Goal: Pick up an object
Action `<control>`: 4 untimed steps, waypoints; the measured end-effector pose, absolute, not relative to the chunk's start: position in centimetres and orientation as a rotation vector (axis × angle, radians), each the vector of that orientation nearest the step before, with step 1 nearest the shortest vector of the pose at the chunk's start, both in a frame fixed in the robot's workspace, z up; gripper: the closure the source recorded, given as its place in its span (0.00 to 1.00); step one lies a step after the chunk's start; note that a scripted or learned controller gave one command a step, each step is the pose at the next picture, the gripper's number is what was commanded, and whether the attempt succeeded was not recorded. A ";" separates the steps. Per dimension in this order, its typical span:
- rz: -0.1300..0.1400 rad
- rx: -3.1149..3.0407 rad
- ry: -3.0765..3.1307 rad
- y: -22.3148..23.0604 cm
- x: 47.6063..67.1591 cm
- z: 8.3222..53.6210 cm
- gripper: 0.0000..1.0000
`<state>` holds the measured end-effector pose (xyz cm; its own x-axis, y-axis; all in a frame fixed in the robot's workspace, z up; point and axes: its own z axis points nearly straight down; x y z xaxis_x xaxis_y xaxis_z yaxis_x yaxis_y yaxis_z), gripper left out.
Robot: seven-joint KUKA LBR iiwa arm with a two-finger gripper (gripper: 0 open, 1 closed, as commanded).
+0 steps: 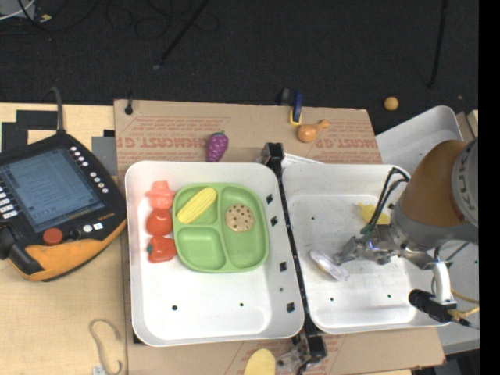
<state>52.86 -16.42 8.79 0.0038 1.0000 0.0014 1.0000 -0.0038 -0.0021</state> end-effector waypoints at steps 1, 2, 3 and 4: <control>-0.002 -2.230 -2.208 -16.6 52.8 9.8 1.00; -0.001 -2.230 -2.215 -17.2 52.3 14.3 1.00; -0.002 -2.226 -2.220 -18.2 52.8 19.1 1.00; -0.002 -2.224 -2.222 -18.3 52.8 23.0 1.00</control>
